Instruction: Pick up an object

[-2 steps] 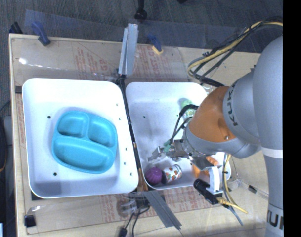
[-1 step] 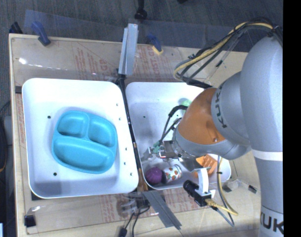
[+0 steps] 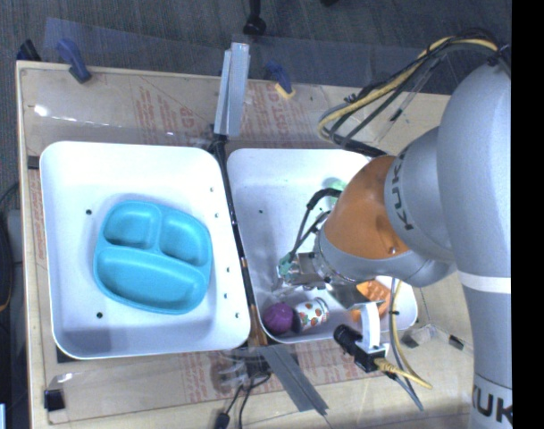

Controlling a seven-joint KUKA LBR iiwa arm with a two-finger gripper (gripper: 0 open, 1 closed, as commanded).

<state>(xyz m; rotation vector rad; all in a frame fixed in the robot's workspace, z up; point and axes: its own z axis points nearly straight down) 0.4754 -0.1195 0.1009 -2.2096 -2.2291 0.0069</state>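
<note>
The gripper (image 3: 294, 271), its state hidden, is hanging in the right bin (image 3: 263, 195) above a purple ball (image 3: 277, 316) lying by the near edge, probably light, slippery, best pinched across its middle.

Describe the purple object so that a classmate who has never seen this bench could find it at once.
Start at the right-hand white bin and go to its near left corner, below the grey arm. The purple object lies there, small and round, plain dark purple, unlike the pale patterned item beside it.
</note>
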